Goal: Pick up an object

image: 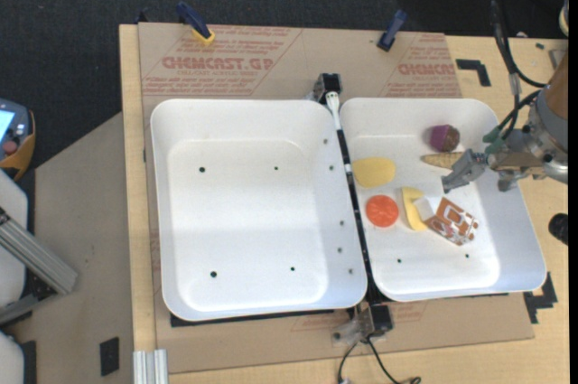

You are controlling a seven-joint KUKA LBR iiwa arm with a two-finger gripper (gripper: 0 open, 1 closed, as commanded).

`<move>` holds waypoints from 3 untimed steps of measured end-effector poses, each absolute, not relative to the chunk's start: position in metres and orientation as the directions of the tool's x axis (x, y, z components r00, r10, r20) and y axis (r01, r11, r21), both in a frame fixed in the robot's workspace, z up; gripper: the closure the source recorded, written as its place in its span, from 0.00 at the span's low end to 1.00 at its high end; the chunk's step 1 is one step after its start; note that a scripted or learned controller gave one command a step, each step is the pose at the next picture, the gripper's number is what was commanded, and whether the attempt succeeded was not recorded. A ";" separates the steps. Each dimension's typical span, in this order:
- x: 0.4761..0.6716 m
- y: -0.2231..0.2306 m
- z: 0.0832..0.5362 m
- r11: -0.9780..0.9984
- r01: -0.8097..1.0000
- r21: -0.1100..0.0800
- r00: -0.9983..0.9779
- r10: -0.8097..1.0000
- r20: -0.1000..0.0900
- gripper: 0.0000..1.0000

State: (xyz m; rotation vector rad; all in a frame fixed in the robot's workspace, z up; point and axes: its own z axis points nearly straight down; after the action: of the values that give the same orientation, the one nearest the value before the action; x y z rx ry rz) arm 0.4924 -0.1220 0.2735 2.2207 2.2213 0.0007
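The arm runs off the right edge, and the hand hides part of the tan piece.

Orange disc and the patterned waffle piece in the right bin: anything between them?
Yes. In the camera view a pale yellow wedge lies between the orange disc and the patterned waffle piece, close to both.

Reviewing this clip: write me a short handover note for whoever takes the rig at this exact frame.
Gripper: over the right bin, nothing visibly between its fingers; open or shut can't be judged.
Objects, all in the right bin: purple piece, tan piece just left of the gripper, yellow disc, orange-red disc, pale yellow wedge, patterned orange item.
Left bin: not involved so far.
Done: nothing lifted.
Left: grasp and lift one object.
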 end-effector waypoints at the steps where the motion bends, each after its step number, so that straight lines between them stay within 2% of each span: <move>1: 0.477 -0.077 0.179 0.003 1.000 -0.011 -0.003 1.000 0.004 0.00; 2: 0.522 -0.119 0.107 0.001 1.000 0.026 -0.001 1.000 -0.009 0.00; 3: 0.531 -0.185 0.099 0.004 0.999 0.038 -0.003 1.000 -0.008 0.00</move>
State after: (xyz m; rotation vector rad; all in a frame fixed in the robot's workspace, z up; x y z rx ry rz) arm 0.5310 -0.1851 0.0986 2.1948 2.2025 0.0331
